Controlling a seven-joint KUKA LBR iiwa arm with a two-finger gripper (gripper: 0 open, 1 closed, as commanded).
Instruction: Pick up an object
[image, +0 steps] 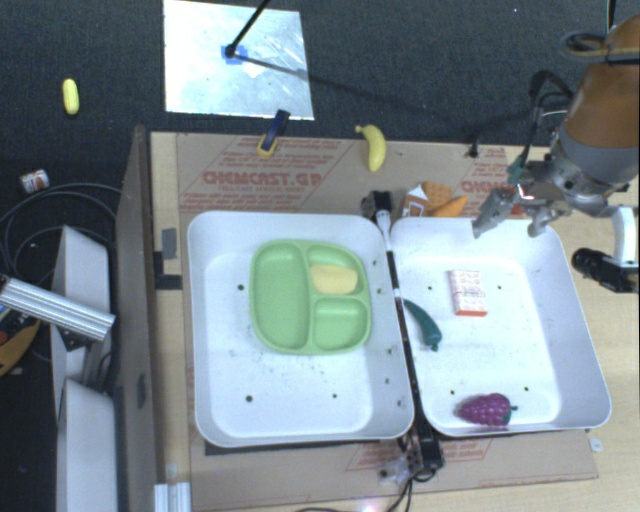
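Observation:
My gripper (517, 219) hangs over the far edge of the right bin (570, 300), fingers spread open with nothing between them. In that bin lie a small white and red box (466, 293) near the middle, a dark green pepper-like piece (422, 324) by the left wall, and a purple grape bunch (485, 409) near the front. The left bin (225, 400) holds a green divided plate (308, 297) with a yellow item (334, 279) in its top right compartment.
A yellow banana (374, 147) and a blue and yellow clamp (272, 133) lie on the cardboard behind the bins. An orange item (441, 203) sits just behind the right bin. A black fixture (603, 268) sticks out at the right.

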